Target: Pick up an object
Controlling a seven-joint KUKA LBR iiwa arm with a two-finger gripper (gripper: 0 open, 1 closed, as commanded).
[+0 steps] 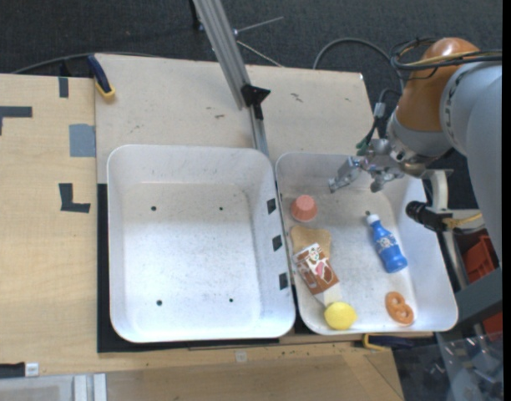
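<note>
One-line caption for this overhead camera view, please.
Gripper open over the right bin, above a pink cup, blue bottle, snack packet, lemon and pretzel.

The grey arm with the orange band [431, 82] reaches in from the right, its two-finger metal gripper [360, 176] hanging low.

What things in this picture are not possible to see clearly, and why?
- Gripper: too small and blurred in the camera view to tell its state.
- Brown packet: printing too small to read.
- Blue bottle: label unreadable.
- Arm: cut off by the right edge.
</note>
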